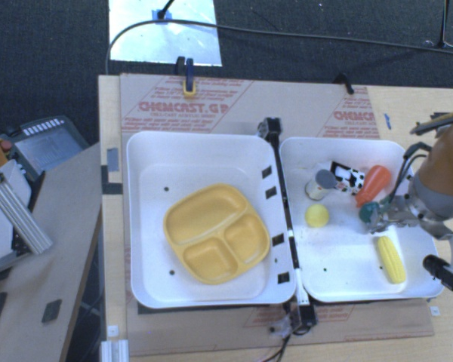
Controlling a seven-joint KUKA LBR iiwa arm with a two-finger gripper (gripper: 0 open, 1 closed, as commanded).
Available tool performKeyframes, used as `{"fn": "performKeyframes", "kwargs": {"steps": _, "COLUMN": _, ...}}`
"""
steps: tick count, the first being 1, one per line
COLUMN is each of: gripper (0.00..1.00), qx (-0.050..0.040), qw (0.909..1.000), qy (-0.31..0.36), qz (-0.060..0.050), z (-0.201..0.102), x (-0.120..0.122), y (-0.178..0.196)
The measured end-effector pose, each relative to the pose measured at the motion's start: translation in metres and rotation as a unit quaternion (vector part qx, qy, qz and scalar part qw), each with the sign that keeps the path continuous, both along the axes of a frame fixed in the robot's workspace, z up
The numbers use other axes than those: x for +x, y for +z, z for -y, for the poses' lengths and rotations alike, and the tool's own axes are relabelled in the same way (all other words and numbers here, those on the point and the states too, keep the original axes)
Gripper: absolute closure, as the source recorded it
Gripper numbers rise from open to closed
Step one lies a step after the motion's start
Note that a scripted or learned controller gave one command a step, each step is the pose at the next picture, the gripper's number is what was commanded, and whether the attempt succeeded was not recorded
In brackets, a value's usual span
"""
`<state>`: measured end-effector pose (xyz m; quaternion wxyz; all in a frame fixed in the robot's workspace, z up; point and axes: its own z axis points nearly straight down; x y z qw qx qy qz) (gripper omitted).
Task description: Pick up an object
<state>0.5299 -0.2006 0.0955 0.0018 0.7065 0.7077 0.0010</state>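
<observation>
The gripper hangs low in the right bin, just beside the carrot and above the corn, its grip state I cannot tell, so this looks like the reach-in, with descent and closing next.

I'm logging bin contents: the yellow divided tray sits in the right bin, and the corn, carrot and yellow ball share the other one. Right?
Not quite. The camera view shows the yellow divided tray in the left bin; the corn, carrot and yellow ball share the right bin.
</observation>
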Motion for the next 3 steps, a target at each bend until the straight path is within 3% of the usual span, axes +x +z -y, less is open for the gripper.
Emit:
{"fn": "performKeyframes", "kwargs": {"steps": 1, "gripper": 1.0, "qx": -0.0003, "qw": 1.0, "qy": -0.001, "qz": 0.0, "z": 0.0, "x": -0.008, "y": 0.048}}
{"fn": "performKeyframes", "kwargs": {"steps": 3, "gripper": 1.0, "qx": -0.0004, "qw": 1.0, "qy": 0.002, "qz": 0.001, "z": -0.002, "x": 0.002, "y": 0.126}}
